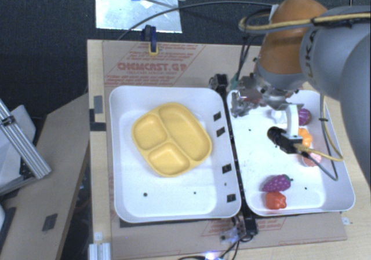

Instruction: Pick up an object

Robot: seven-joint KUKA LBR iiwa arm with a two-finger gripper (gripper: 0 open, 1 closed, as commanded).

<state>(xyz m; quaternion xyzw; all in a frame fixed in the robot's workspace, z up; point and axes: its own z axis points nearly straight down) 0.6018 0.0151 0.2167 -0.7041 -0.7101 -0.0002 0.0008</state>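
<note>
near: red toy (276, 200), purple grape bunch (277, 183) lie loose in right bin (255, 154) | mid: orange toy (305, 136) untouched | far: tool (242, 102) at bin's far-left corner, opening cannot be told, no object seen held | pick still to do

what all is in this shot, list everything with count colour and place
left bin: one, white, view's left of the bench
right bin: one, white, beside it
divided plate: one, yellow, middle of left bin
grape bunch: one, purple, right bin, near front
pepper-like toy: one, red-orange, just in front of the grapes
round item: one, orange, right bin's far side, partly hidden
small item: one, pink, next to the orange one
magenta item: one, right bin, back
board: one, brown, red print, under the bins
clamp: one, blue, board's back edge
arm: one, grey, orange band, from the right
pincer: one, metal, over right bin's back left corner
</note>
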